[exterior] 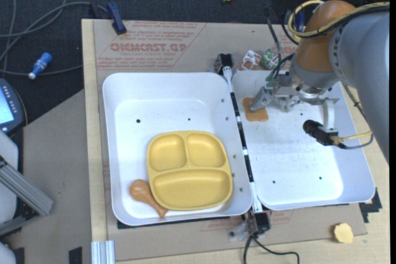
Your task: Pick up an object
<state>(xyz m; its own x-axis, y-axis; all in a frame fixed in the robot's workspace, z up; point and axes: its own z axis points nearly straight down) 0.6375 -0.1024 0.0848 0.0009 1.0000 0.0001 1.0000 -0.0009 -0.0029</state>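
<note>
An orange flat piece [256, 109] lies in the right bin [297, 188], near its far left corner. The gripper [263, 99] hovers just over it, fingers spread. A yellow divided plate [187, 169] sits in the left bin [124, 102].

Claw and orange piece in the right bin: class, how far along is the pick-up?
Done: the claw has reached the right bin, low beside the flat orange piece. In hand: lining up on it; a grasp can't be confirmed. Left: gripping and lifting; the piece lies on the floor.
</note>
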